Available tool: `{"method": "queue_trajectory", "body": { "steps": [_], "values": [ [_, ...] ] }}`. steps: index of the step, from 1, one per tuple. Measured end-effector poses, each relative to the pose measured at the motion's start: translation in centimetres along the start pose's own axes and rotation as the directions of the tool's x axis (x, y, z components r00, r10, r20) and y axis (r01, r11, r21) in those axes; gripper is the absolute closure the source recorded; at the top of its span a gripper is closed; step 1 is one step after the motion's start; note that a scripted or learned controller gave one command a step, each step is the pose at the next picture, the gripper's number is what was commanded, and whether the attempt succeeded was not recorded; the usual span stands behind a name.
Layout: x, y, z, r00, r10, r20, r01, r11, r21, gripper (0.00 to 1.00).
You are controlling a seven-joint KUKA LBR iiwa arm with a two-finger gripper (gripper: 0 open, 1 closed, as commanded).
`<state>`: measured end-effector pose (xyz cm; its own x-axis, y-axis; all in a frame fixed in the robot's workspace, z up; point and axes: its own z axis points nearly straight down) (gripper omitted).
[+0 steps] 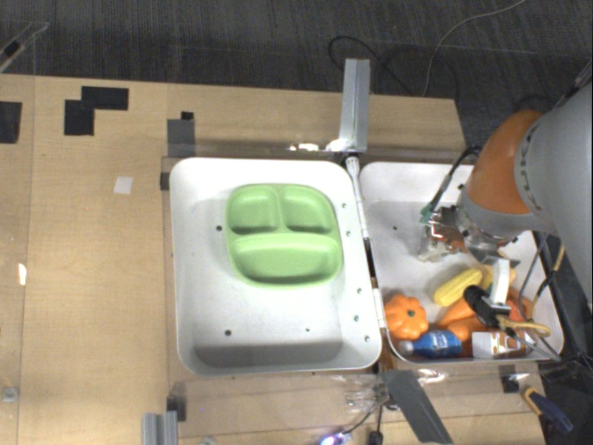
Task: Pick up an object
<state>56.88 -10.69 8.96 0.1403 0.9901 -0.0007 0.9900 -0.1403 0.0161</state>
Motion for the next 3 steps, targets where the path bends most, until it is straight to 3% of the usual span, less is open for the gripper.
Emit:
{"method": "queue_trajectory", "body": {
  "steps": [1,2,3],
  "values": [
    [-6.6,0.8,-0.1,0.912,-0.41,-0.003,0.41,0.912,0.009,1.0],
    [-5.0,7.0,-0.2,0.996,-0.085,-0.001,0.085,0.996,0.014,1.0],
    [-6.0,5.0,-8.1,0.964,0.266,0.004,-0.266,0.964,0.015,1.0]
  ]
}}
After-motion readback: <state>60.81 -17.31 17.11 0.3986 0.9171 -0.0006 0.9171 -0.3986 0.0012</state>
